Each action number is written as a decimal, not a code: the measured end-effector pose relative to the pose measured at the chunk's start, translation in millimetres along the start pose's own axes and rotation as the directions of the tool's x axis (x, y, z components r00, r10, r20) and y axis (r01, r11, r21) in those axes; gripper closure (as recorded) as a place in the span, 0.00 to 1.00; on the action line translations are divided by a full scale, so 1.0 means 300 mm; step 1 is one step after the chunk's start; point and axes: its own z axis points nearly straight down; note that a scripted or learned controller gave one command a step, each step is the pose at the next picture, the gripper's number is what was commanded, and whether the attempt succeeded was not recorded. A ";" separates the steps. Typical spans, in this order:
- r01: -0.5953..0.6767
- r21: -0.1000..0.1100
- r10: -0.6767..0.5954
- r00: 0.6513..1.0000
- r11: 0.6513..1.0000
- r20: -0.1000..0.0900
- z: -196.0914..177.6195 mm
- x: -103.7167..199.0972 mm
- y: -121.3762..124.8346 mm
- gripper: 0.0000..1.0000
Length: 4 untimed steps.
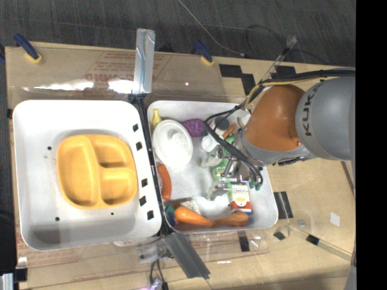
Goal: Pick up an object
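1. Right now I have the gripper (233,177) low in the right bin (266,207), near that bin's right-hand wall, with the orange-banded wrist directly above it.
2. Whether it is open or shut I cannot tell; wrist and cabling cover too much of it.
3. Nearest candidate, as I read it, is the small juice carton (240,199), lying just below the gripper toward the bin's near wall, close enough that I cannot tell if they touch.
4. Its long axis runs roughly up-and-down in the view, so I judge the grip should close across its short side.
5. Beside it, along the near wall, lies a carrot (193,218), its length running left-right.
6. A white bowl (173,142) and a purple item (194,127) sit farther off, toward the bin's far left.
7. Well apart, the left bin (27,180) holds a yellow divided tray (97,170).
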 end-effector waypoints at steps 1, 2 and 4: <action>0.000 0.000 0.000 1.000 1.000 0.000 0.000 0.000 0.000 0.00; 0.078 0.002 -0.078 0.997 0.997 0.004 -0.004 -0.081 -0.012 0.00; 0.172 0.002 -0.172 0.985 0.985 0.001 -0.003 -0.282 0.084 0.00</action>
